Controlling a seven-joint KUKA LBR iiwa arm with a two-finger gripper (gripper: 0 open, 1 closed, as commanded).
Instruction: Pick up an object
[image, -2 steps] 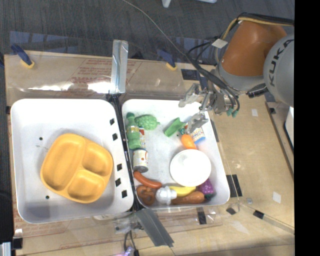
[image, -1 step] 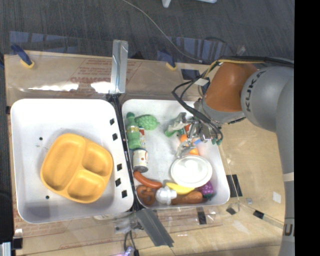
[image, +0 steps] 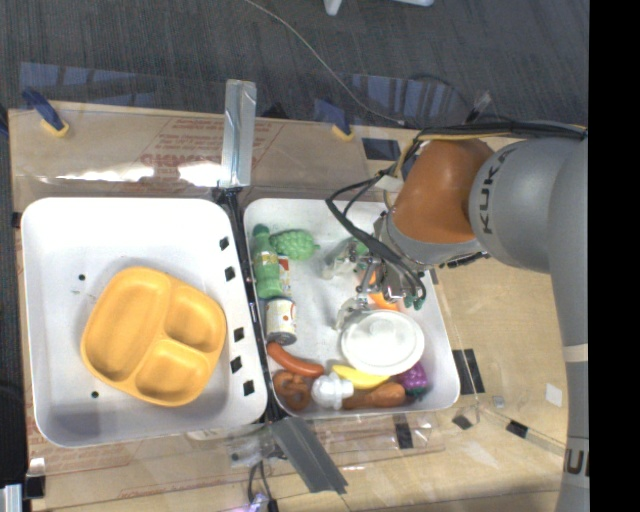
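My gripper (image: 372, 278) hangs low over the upper middle of the right bin (image: 320, 212), under the orange wrist band (image: 437, 192). A small orange object (image: 383, 297) peeks out just below it, partly hidden. Beside it lie a green bumpy toy (image: 293, 244) to the left and a round white bowl (image: 381, 341) just below. A green bottle (image: 266, 266) and a small can (image: 282, 319) lie along the bin's left wall. A red sausage (image: 294, 358), a yellow banana (image: 362, 377), purple grapes (image: 414, 378) and a brown piece (image: 290, 391) crowd the bin's near end.
The left bin (image: 50, 240) holds a yellow divided plate (image: 153, 334). Black cables (image: 350, 195) loop from the arm over the right bin's far edge. A metal post (image: 237, 135) stands between the bins at the back.
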